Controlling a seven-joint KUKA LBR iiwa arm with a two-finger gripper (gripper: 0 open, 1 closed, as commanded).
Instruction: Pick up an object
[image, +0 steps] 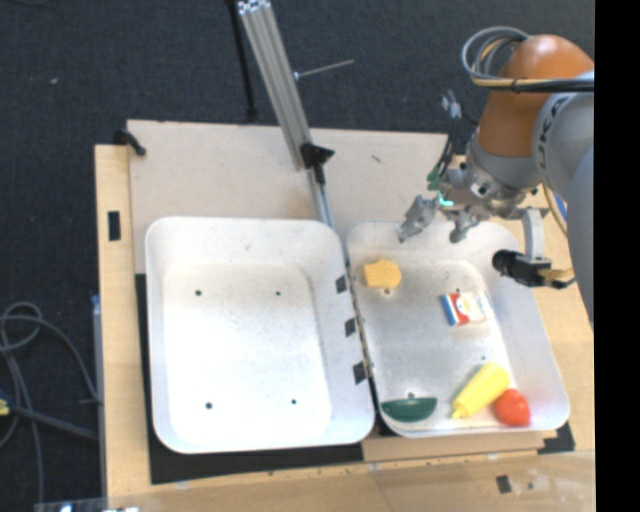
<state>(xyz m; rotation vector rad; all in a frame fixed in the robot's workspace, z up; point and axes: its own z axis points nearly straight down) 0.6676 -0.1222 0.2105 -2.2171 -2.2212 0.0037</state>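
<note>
the approach is in hand: the tool (437, 220) hangs over the far edge of the right bin (530, 330), fingers spread wide, gripping and touching nothing. the nearest object, a tan block (381, 274), lies just near-left of it; next it likely must shift there and descend.

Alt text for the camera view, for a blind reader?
The gripper hangs open above the far edge of the right bin, holding nothing. That bin holds a tan block, a small carton, a yellow bottle, a red ball and a green piece.
</note>
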